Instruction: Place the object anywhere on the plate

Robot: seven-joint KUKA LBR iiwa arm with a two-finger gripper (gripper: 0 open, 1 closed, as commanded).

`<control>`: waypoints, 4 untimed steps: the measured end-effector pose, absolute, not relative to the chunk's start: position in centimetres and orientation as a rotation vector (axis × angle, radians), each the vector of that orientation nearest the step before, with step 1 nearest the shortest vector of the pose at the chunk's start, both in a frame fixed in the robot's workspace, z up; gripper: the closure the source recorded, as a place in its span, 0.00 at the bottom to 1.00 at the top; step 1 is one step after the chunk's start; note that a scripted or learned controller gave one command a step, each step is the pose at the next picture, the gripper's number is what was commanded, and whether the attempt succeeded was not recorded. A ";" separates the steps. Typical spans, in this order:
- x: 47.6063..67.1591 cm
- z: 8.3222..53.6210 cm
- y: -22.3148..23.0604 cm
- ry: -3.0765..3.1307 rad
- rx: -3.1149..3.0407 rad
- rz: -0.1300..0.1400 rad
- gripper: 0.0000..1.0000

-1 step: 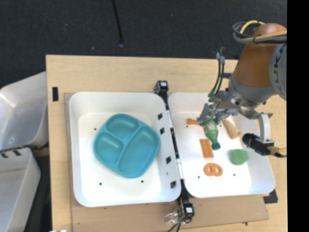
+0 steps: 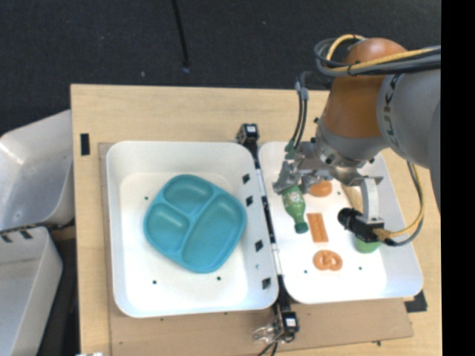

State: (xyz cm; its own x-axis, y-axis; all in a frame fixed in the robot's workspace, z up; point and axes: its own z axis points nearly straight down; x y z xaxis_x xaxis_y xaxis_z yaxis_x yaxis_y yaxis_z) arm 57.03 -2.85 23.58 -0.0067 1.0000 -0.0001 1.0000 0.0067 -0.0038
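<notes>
A green bottle [image 2: 295, 208] is lying in the right bin [image 2: 371, 284], near its left wall, with the gripper [image 2: 291, 184] hanging right over its top end; whether it is gripping cannot be made out. An orange strip [image 2: 318, 227], an orange pretzel [image 2: 327, 259] and an orange lump [image 2: 320, 189] are lying nearby. The blue plate [image 2: 194, 222] is sitting in the left bin [image 2: 133, 288].

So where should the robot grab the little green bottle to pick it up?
Probably across the middle of the green bottle, coming straight down from above. It lies flat in the right bin, long and thin, so fingers closing across its narrow width should fit best. The orange stick lies close beside its lower end, so gripping nearer the middle looks safer.
</notes>
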 end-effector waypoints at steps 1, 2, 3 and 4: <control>57.2 23.7 1.9 -2.228 -2.211 0.002 1.00; 56.5 23.2 6.1 -2.226 -2.212 0.006 1.00; 55.2 22.8 11.7 -2.228 -2.210 0.006 1.00; 55.2 22.8 11.5 -2.223 -2.215 0.006 0.00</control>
